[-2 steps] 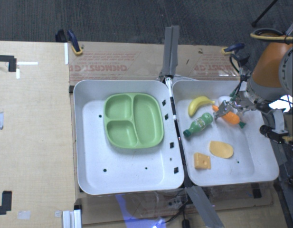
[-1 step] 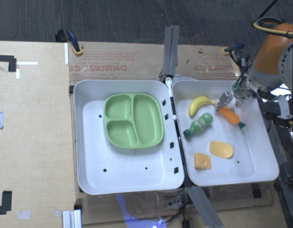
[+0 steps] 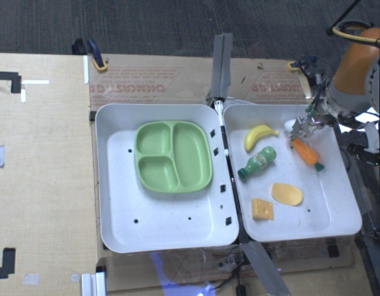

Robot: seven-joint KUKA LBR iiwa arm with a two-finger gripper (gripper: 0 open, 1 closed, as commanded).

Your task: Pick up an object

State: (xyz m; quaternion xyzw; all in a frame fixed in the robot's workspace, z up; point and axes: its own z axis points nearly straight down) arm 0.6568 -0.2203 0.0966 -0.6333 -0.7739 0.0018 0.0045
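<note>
Two bins sit side by side. In the right bin [image 3: 343, 221], the gripper [image 3: 302, 130] hangs just over the carrot's [image 3: 305, 152] top end, not holding it. Its fingers cannot be made out. Next, it likely needs to drop down and squeeze.

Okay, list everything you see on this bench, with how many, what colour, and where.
bins: two, white, side by side on the bench
divided plate: one, light green, in the left bin
banana: one, yellow, right bin, far side
bottle: one, green, right bin, middle, lying down
carrot: one, orange, right bin, far right
cheese wedge: one, yellow-orange, right bin, near side
oval piece: one, yellow, beside the cheese
clamps: two, blue, far corners
arm: one, grey and orange, right side
gripper: one, above the carrot's top
</note>
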